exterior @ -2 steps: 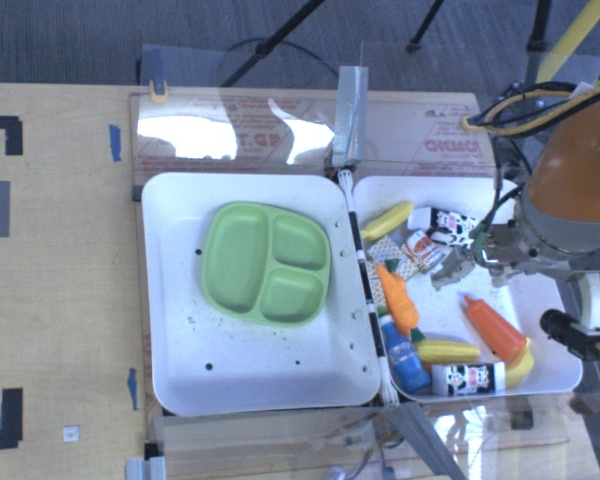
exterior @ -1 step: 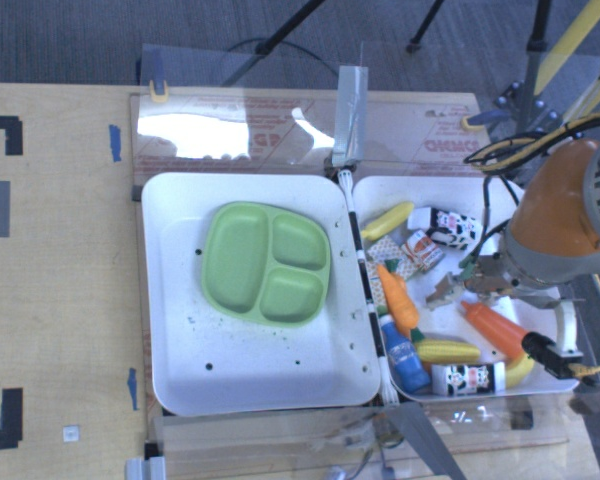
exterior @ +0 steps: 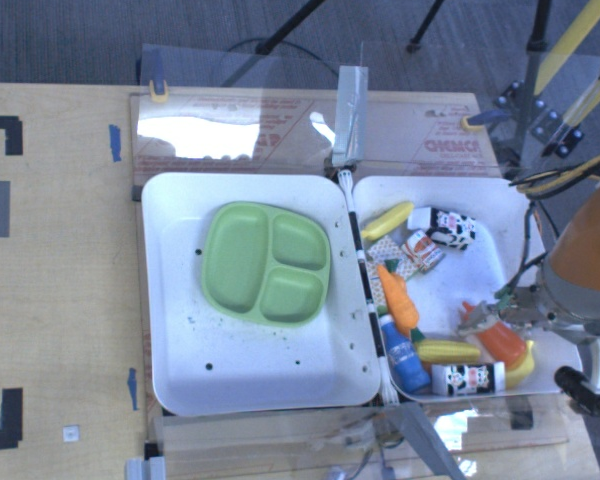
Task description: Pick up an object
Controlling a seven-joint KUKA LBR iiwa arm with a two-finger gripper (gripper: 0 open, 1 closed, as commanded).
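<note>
The gripper (exterior: 480, 316) hovers just above the orange toy (exterior: 503, 345), which lies slightly right of it; finger spacing unclear.

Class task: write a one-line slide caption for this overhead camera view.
Gripper low in the right bin among toy foods, beside an orange piece; green divided plate in the left bin.

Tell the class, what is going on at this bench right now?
A grey robot arm with an orange band reaches in from the right over the right white bin, which holds small toy items, among them a yellow banana and an orange carrot. Its claw hangs low near an orange toy. The left white bin holds a green divided plate.
</note>
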